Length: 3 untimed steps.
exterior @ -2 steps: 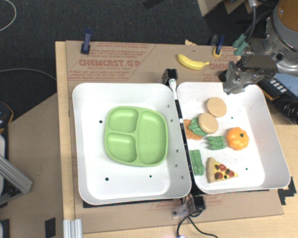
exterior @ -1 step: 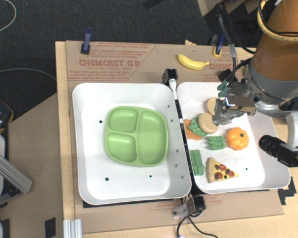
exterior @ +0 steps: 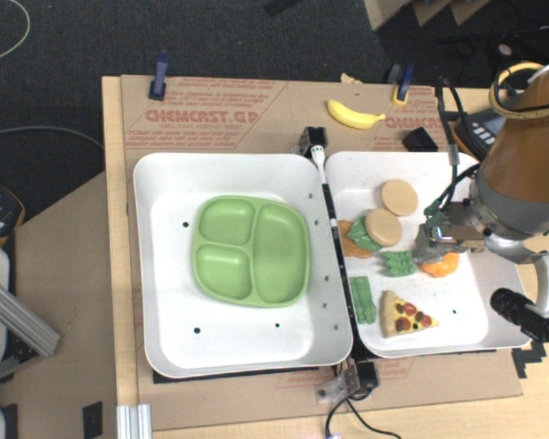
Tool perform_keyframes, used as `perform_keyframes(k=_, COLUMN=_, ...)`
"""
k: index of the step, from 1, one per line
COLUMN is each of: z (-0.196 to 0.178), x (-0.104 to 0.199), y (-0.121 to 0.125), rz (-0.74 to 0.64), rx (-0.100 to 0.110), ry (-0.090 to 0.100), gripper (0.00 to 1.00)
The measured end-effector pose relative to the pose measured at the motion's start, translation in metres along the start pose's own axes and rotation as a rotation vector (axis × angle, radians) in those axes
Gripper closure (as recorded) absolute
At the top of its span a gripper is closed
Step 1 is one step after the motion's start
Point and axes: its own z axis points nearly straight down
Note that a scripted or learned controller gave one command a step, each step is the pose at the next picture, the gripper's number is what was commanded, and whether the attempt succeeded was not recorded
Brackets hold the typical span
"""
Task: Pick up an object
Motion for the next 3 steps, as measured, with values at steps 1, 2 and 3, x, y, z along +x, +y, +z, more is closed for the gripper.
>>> perform_keyframes(k=1, z=-0.024, x=0.062, y=0.002, rz=-0.017, rx=-0.015, ry=0.003, gripper=1.0)
perform_keyframes(k=2, z=0.033, x=0.144, y=0.0, rz=-0.019, rx=-0.003, ry=0.004, gripper=1.0)
perform_keyframes(k=3, z=0.019, x=0.217, y=0.009, rz=-0.018, rx=-0.014, ry=0.004, gripper=1.0)
